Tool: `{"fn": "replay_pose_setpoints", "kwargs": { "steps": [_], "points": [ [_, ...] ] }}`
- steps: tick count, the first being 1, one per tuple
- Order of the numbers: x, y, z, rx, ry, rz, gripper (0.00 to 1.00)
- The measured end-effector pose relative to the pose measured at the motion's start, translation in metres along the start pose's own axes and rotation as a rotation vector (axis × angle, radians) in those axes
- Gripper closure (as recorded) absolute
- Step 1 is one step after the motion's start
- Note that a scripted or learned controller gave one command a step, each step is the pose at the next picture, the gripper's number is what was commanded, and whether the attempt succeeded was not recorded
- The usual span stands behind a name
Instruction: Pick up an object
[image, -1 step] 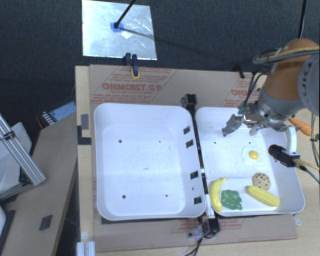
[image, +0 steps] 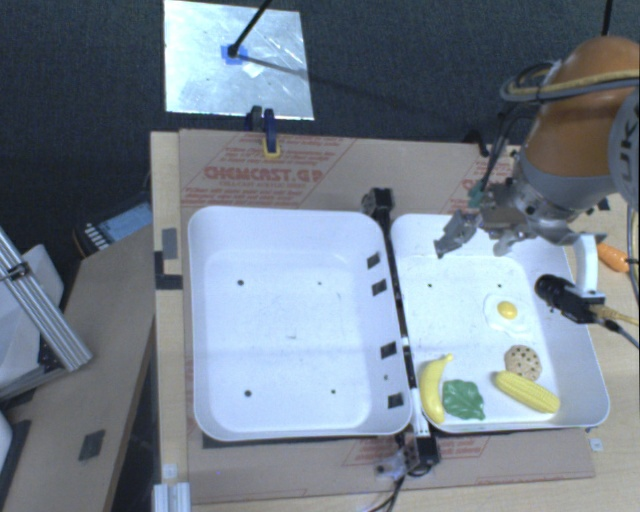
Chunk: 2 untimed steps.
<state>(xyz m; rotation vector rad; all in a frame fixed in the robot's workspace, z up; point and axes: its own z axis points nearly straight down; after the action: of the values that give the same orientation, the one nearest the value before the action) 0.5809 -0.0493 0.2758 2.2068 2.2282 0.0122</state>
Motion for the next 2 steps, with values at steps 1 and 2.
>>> {"fn": "replay_pose_setpoints", "kwargs": {
  "steps": [1, 2],
  "points": [
    [0.05, -0.059, -0.082, 0.0, 0.001, -0.001, 0.0],
    [0.086, -0.088, -0.131, 0.001, 0.001, 0.0, 0.0]
  ]
}}
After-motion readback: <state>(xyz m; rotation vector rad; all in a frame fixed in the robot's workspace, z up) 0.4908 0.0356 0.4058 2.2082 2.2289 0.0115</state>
